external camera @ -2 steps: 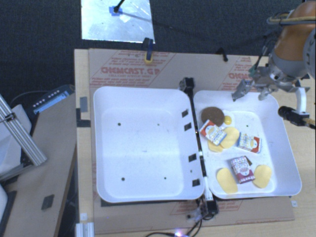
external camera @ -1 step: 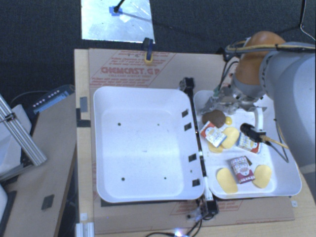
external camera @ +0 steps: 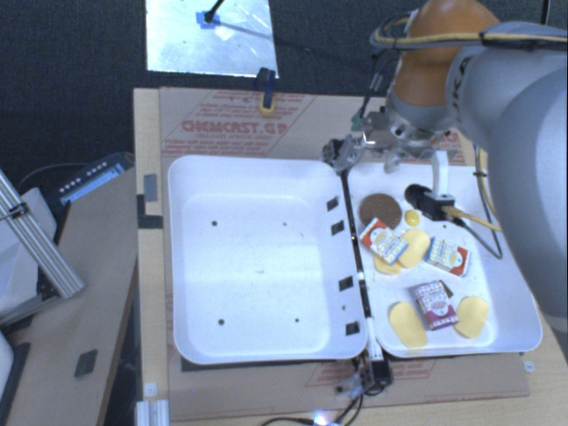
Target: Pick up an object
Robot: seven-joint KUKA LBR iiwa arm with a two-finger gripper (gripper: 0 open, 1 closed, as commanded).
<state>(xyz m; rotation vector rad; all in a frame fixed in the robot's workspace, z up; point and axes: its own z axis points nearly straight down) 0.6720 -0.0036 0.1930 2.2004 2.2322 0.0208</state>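
The right white bin (external camera: 524, 313) holds several small things. A brown round disc (external camera: 380, 209) lies at its back, with a small yellow round piece (external camera: 412, 217) beside it. Two red-and-white packets (external camera: 383, 240) (external camera: 446, 256) lie mid-bin, with a yellow chip (external camera: 412, 250) between them. A dark red packet (external camera: 433, 305) sits near the front, flanked by two yellow chips (external camera: 407, 324) (external camera: 471, 316). My gripper (external camera: 348, 153) hangs over the back left corner of this bin, behind the brown disc and apart from the objects. Nothing shows in its grasp.
The left white bin (external camera: 191, 238) adjoins on the left, with black clips (external camera: 338, 228) along the shared wall. Both bins rest on a cardboard sheet (external camera: 231, 122). A blue and yellow clamp (external camera: 265, 91) and a shiny metal plate (external camera: 209, 25) lie behind.
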